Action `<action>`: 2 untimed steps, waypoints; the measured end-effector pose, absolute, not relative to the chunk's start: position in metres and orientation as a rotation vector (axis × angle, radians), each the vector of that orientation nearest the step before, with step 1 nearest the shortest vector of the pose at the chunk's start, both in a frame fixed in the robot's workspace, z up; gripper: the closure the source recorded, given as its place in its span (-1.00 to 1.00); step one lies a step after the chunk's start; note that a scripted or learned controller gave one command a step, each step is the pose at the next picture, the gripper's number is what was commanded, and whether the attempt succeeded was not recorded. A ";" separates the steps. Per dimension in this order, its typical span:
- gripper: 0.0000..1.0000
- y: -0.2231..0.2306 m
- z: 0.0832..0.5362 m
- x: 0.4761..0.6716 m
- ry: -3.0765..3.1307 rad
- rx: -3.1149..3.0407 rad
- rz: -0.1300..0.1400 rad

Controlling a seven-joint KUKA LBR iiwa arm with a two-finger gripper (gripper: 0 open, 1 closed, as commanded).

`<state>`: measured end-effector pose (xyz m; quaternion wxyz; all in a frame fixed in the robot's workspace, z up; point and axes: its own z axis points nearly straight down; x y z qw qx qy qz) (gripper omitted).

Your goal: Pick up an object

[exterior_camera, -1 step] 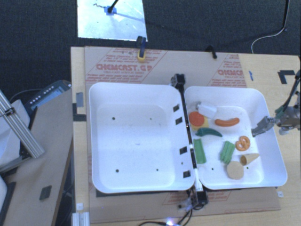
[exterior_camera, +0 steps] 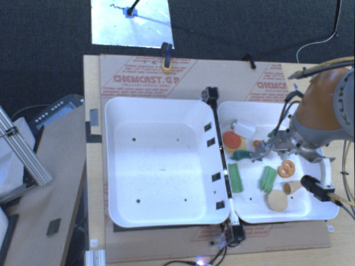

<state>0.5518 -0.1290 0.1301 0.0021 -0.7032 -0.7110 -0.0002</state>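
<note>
- Nearest the lens, a black clamp with wires (exterior_camera: 233, 234) sits at the front edge of the bench, below the seam between the two bins.
- At the far left, a silver metal rail (exterior_camera: 23, 154) slants across a side table, with a grey device (exterior_camera: 56, 110) just behind it.
- Further back lies a shiny metal sheet (exterior_camera: 130, 14), and a yellow clip (exterior_camera: 166, 65) sits at the back edge of the cardboard sheet (exterior_camera: 144, 76) with red print.
- On the cardboard sits the left bin (exterior_camera: 161, 165), white and shallow.
- Black clips (exterior_camera: 213, 143) run along the seam where it meets the right bin (exterior_camera: 252, 215).
- Every loose piece lies in the right bin. Against its left wall are a red disc (exterior_camera: 232, 141), a dark teal piece (exterior_camera: 241, 155) below it and a green block (exterior_camera: 235, 178) nearer the front.
- A white piece (exterior_camera: 244, 129) lies behind the red disc.
- Toward the middle, a light green piece (exterior_camera: 268, 177) lies at a tilt; a tan disc (exterior_camera: 277, 201) rests near the front wall.
- The gripper (exterior_camera: 259, 153) is low over the bin, just beside the teal piece's right end. Whether it is open or closed cannot be told, and nothing can be seen in its hold.
- An orange pretzel (exterior_camera: 287, 168) lies to its right, with a small tan cylinder (exterior_camera: 292, 188) just in front of it.
- The arm (exterior_camera: 324, 101) enters from the right.
</note>
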 end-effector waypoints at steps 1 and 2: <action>-1.00 -0.084 0.085 0.597 -2.235 -2.215 -0.009; 1.00 -0.087 0.096 0.595 -2.229 -2.219 -0.005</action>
